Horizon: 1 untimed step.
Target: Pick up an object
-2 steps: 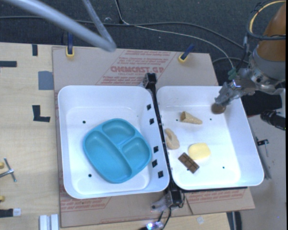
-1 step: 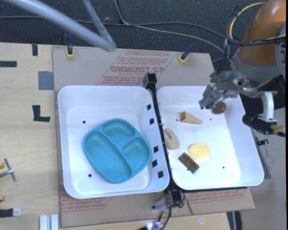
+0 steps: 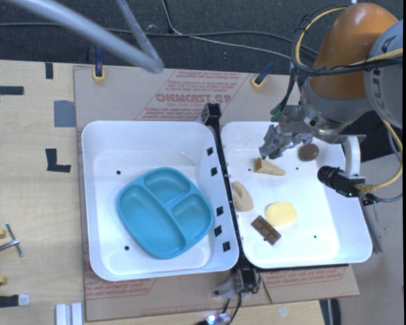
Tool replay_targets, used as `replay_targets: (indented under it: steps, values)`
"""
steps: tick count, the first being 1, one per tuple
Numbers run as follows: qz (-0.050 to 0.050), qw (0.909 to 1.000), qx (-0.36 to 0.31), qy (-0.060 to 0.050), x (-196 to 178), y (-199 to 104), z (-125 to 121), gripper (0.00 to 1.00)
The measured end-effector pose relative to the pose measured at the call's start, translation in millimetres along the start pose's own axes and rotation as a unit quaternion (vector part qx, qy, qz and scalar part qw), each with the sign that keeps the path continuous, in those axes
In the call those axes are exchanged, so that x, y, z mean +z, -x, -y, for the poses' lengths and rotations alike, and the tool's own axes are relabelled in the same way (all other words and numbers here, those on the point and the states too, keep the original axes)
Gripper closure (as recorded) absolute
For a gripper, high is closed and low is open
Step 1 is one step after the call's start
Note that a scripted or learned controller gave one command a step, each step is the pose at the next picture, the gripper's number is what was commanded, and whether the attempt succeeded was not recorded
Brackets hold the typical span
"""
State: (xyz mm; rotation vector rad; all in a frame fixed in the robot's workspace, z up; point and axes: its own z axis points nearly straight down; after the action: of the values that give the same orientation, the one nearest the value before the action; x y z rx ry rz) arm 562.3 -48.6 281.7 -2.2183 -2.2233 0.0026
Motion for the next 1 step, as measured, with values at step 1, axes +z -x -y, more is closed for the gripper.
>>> replay_targets:
  steps: [1]
  values:
    - [-0.001, 1.0000, -0.002, -0.001, 6.1, -51.6, 20.6, 1.00]
